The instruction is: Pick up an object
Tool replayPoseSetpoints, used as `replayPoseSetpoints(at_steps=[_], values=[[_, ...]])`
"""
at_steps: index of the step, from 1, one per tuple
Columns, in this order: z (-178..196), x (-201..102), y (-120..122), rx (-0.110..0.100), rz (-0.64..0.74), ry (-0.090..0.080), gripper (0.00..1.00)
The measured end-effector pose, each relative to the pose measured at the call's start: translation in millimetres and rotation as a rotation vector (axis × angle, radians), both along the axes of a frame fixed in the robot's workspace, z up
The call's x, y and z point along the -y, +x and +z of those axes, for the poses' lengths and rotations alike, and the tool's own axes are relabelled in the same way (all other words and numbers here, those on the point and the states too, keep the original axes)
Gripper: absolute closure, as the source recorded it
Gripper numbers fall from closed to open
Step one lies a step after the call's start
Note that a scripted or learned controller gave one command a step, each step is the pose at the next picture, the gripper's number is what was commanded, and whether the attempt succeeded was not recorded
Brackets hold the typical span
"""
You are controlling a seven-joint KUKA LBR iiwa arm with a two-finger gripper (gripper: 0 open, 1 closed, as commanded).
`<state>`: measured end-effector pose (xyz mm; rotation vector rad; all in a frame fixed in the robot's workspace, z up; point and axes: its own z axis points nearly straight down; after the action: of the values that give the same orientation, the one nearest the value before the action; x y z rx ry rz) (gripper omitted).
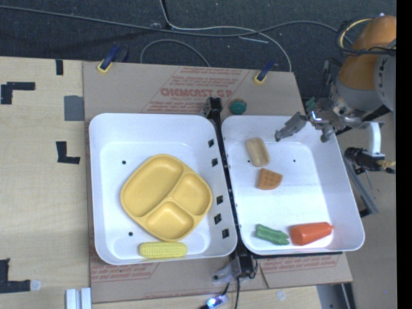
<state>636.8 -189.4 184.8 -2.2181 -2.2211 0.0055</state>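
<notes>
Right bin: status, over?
End effector at right bin's far right corner, holding nothing. Bread roll, waffle piece, green pickle, carrot all lying loose in it. Nothing blocking them.

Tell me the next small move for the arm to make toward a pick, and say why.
Probably carry the gripper left and down over the tan bread-like piece. The gripper sits above the upper rim of the right bin with nothing between its fingers, and that piece looks like the nearest item, lying apart from the orange wedge below it.
</notes>
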Motion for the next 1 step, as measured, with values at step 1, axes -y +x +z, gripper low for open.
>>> replayPoseSetpoints(at_steps=[1], values=[[-63.9,-0.4,-5.6,-0.002,0.0,0.001,0.0]])
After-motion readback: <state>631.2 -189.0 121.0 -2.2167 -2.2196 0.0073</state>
